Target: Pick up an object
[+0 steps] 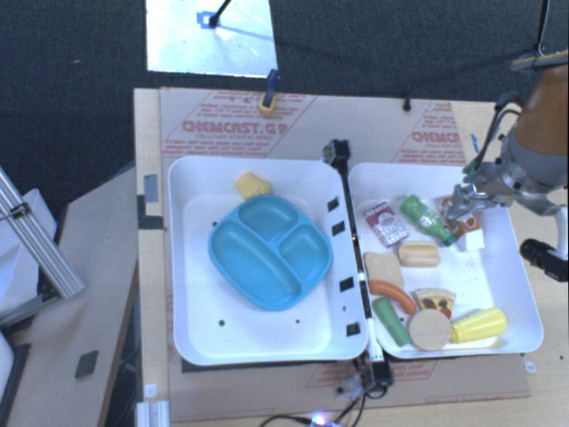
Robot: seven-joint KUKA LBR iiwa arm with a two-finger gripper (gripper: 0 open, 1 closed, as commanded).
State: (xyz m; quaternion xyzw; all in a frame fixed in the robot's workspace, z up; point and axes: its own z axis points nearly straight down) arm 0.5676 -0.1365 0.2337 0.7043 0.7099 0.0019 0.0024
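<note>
The arm (542, 140) is cut off by the right picture edge. The pincer (462, 205) is blurred; its finger state cannot be determined. It partly covers a brown item (468, 225) near the right bin's (524, 283) far right corner.

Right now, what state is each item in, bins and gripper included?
Gripper: low over the right bin's far side, nothing seen between its fingers.
Blue divided plate: flat in the left bin, compartments bare.
Yellow piece: beside the plate's far edge.
Green bottle: lying down in the right bin.
Yellow toy: lying at the near corner.
</note>
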